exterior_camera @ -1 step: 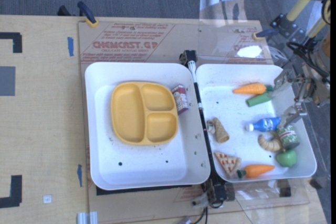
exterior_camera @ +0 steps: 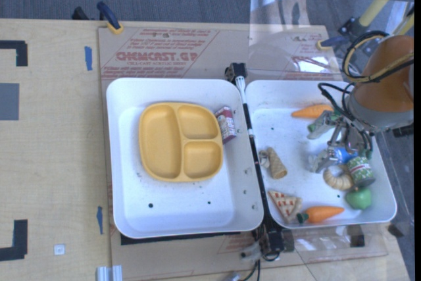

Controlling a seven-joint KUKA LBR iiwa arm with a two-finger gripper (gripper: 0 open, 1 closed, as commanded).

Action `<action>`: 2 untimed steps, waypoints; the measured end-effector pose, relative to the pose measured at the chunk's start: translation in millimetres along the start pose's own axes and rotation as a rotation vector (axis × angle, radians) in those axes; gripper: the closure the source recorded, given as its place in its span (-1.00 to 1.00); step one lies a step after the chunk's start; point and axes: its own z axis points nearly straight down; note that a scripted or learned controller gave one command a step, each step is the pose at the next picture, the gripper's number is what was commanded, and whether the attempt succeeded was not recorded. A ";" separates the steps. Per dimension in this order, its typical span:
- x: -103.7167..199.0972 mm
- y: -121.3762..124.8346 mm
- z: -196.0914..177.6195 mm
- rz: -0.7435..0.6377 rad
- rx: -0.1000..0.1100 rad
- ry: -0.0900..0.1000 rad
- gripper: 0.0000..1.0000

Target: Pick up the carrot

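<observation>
two shallow white bins sit side by side on the bench, and the arm (exterior_camera: 385, 79) reaches in from the right over the right bin (exterior_camera: 276, 115). its gripper (exterior_camera: 334, 141) hangs low in the middle of that bin with the fingers spread apart and nothing visible between them, though the metal parts blur together a little, so the exact gap is hard to judge. there are two carrots here: one carrot (exterior_camera: 311, 112) lies near the far wall of the right bin, just beyond the gripper and apart from it, and a second carrot (exterior_camera: 320, 213) lies along the near wall, its green end pointing left. beside that near carrot sits a pizza slice (exterior_camera: 284, 203), and to its right a green apple (exterior_camera: 359, 199). a small can (exterior_camera: 360, 170) and a ring-shaped pastry (exterior_camera: 337, 178) lie just below the gripper, close together. a tan piece of bread (exterior_camera: 273, 163) rests near the bin's left wall. the left bin (exterior_camera: 125, 141) holds a yellow divided plate (exterior_camera: 180, 140), with a small dark red can (exterior_camera: 226, 124) lying at the plate's right edge.
</observation>
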 end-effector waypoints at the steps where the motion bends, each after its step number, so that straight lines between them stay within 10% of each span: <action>1: -51.6 -29.9 12.3 0.226 -0.009 0.006 -1.00; 2: -85.8 -31.8 11.8 0.319 -0.006 0.071 -1.00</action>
